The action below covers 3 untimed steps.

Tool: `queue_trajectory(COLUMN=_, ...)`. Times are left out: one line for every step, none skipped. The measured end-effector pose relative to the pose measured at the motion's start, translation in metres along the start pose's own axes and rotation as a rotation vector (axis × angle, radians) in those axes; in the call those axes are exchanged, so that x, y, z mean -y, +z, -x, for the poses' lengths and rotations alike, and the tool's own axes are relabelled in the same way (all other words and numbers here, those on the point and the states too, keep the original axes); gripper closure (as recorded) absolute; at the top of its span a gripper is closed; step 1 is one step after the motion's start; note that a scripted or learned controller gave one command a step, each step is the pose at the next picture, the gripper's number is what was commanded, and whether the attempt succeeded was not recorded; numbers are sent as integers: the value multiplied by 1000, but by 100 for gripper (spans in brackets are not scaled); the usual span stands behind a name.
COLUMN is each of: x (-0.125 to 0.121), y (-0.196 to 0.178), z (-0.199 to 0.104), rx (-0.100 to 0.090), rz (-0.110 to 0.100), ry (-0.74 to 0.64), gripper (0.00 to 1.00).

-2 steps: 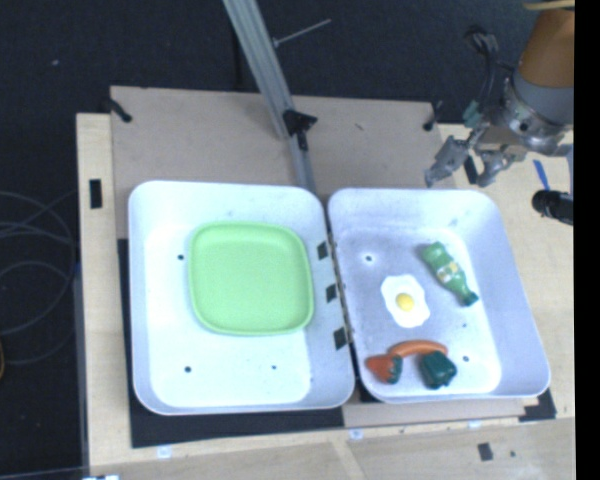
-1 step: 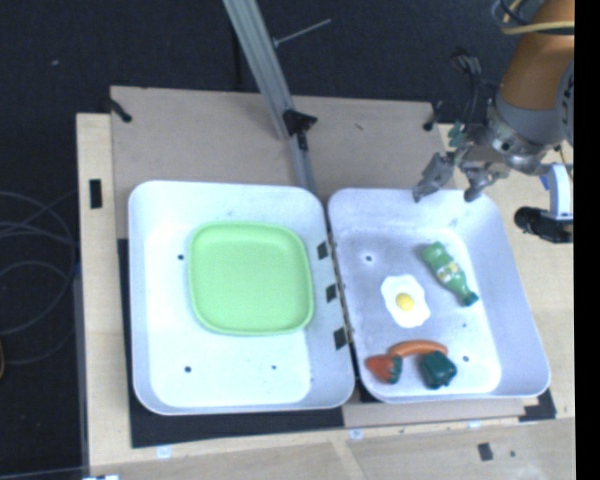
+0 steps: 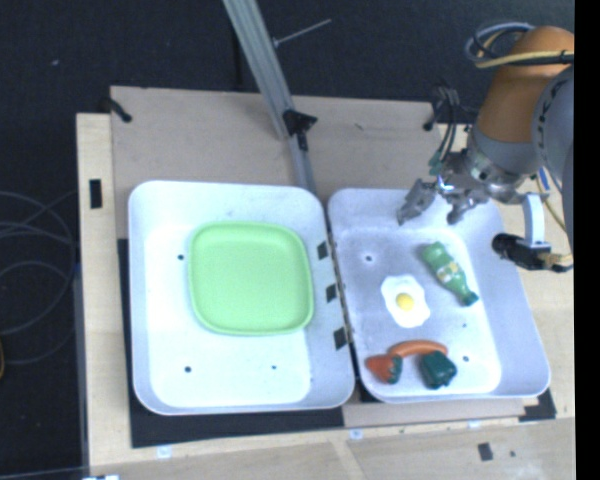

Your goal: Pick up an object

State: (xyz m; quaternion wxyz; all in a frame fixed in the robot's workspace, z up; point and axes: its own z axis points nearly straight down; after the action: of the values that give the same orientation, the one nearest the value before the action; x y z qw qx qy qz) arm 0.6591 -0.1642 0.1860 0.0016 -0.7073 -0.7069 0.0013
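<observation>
My gripper (image 3: 435, 208) hangs over the far edge of the right bin (image 3: 365, 238), its two fingers spread apart with nothing between them. A green toy bottle (image 3: 447, 271) lies a little below it in the bin. Nearer the front lie a fried egg (image 3: 406, 302), an orange sausage (image 3: 417, 349), a red-orange piece (image 3: 384, 368) and a dark green piece (image 3: 438, 369). The left bin (image 3: 155, 268) holds a light green square plate (image 3: 250, 277).
A grey slanted pole (image 3: 265, 63) rises from behind the seam between the bins. The arm's orange band (image 3: 515, 83) stands at the upper right. Black clips (image 3: 332, 293) sit along the seam. Cables lie off the bench at left.
</observation>
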Motion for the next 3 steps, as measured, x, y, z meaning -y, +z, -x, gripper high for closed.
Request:
queue_trajectory(x=-9, y=54, z=2, rx=0, rz=0, ry=-1, gripper=0)
queue_trajectory(x=-10, y=40, z=3, rx=2, rz=7, ry=-1, gripper=100)
queue_trajectory(x=-5, y=-22, z=2, rx=1, rz=10, ry=0, gripper=100)
